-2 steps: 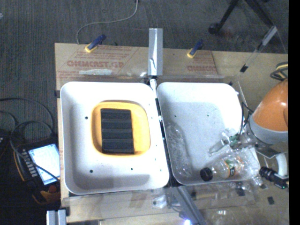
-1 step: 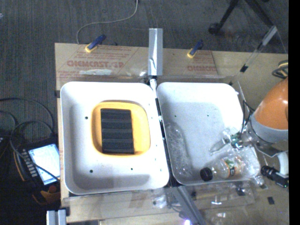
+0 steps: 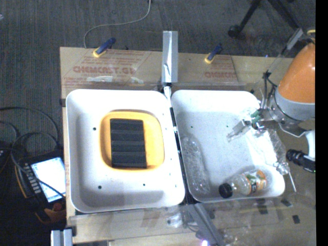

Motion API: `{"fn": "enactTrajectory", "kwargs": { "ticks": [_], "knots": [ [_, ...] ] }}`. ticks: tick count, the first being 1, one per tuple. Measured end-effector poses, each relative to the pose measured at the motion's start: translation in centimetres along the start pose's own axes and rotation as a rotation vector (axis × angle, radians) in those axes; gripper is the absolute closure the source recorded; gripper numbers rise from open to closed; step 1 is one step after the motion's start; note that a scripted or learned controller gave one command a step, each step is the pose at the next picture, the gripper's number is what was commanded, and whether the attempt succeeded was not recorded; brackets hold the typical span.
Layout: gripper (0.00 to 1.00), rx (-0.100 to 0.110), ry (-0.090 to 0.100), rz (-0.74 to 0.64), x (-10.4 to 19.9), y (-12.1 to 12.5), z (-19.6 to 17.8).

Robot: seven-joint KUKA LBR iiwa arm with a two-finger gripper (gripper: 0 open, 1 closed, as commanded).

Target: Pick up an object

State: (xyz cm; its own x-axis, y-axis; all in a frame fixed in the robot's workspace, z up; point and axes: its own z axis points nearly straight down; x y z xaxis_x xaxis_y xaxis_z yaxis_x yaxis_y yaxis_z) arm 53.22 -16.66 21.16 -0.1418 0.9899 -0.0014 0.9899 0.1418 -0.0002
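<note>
Bins take up most of the bench: the left bin (image 3: 82,152) holds a yellow tray (image 3: 156,137) with a black ridged block (image 3: 127,142) lying in it, and the right bin (image 3: 215,111) holds the arm's likely targets. Arm (image 3: 300,81), grey with its orange band, reaches in from the right, and its gripper (image 3: 246,126) hangs over the right side of the right bin, above bare floor; whether it is open or closed I cannot tell at this size. A clear bottle (image 3: 193,163) lies along that bin's left wall, hard to see against the white. A smaller bottle (image 3: 245,184) with a black cap and an orange label lies on its side in the near right corner, close to the near wall, well apart from the gripper. To pick well, I judge the small bottle the better choice: come down over its middle, jaws set across its short width, not along it, and keep clear of the near wall so a finger does not land on the rim.
</note>
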Motion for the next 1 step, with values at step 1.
{"fn": "enactTrajectory", "kwargs": {
  "ticks": [1],
  "knots": [
    [1.0, 0.001, 0.001, -0.111, 7.2, -0.16, -0.75]
  ]
}}
